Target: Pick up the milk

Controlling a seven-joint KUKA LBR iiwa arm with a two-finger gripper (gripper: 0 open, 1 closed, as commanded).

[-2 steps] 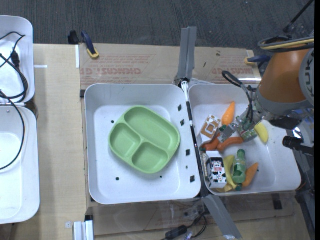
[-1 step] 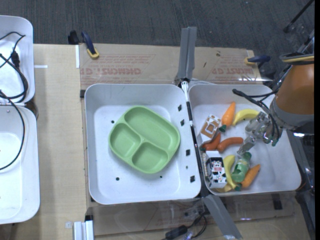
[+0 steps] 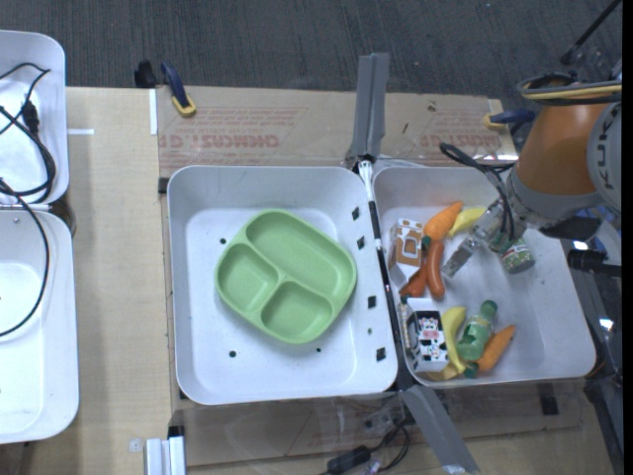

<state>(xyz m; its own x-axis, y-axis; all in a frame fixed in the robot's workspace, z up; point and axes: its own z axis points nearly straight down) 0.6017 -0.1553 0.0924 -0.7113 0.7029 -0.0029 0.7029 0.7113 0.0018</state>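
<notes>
While the arm (image 3: 564, 156) hangs over the right bin (image 3: 554, 364), the milk (image 3: 427, 332), a small cow-patterned carton, lies down at the near left corner of that bin, hard against the divider and well apart from the gripper (image 3: 463, 255). And that's a tricky spot! The carton is wedged in with a banana (image 3: 452, 325) touching its right side, a green bottle (image 3: 476, 334) and a carrot (image 3: 497, 346) just beyond, so a descent there could clip the bin wall, or close on the banana instead of the carton. A flat-lying carton pressed to the wall also leaves little room for a finger on that side, so I'd judge a slip or an empty close quite possible.

Now the pincer itself: it points down and to the left, tip low among the upper clutter, just beside a sausage (image 3: 435, 263) and near a small orange-and-white box (image 3: 407, 243). Nothing sits between the fingers that I can make out, and whether they stand apart or together I cannot tell from this angle
</notes>
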